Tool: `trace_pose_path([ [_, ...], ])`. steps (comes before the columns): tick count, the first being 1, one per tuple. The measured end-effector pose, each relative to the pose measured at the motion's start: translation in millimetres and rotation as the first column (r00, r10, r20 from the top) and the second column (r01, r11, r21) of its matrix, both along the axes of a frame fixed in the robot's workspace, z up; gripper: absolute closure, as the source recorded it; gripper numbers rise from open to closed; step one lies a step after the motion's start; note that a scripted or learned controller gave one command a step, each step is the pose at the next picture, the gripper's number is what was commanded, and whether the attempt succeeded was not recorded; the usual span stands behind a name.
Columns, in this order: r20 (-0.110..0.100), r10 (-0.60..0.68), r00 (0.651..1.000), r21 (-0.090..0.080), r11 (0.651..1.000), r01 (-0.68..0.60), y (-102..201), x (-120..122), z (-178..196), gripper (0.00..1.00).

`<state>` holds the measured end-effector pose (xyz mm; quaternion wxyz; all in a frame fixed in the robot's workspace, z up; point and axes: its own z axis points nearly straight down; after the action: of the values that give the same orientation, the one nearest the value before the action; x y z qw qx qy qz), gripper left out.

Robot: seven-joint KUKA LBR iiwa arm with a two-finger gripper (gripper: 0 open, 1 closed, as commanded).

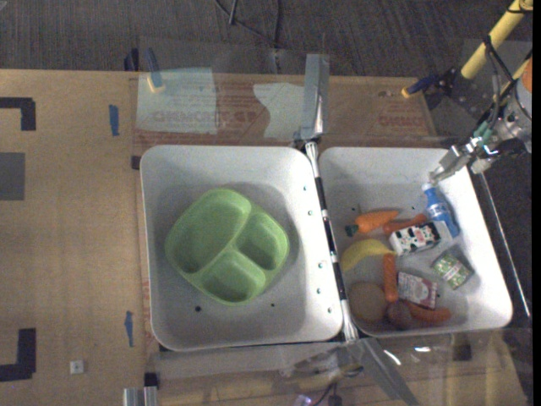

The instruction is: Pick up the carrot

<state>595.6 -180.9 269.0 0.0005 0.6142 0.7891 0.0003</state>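
The carrot (376, 221), orange with a green stub at its left end, lies in the upper left part of the right bin (494, 307). My gripper (450, 166) hangs over that bin's upper right corner, above and to the right of the carrot and well apart from it. Nothing shows in the gripper. A blue bottle (438, 210) lies between the gripper and the carrot.
Around the carrot lie a white carton (414, 238), a banana (362, 253), an orange stick (390, 277), a pink packet (417, 288), a green packet (452, 269) and a potato (366, 299). A green divided plate (226, 244) sits in the left bin (161, 176).
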Motion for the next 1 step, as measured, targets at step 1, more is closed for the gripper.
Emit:
trace_pose_path([
  [1, 0.005, 0.172, 0.985, -0.003, 0.985, -0.172, 3.9, 25.2, 168.1, 0.0],
])
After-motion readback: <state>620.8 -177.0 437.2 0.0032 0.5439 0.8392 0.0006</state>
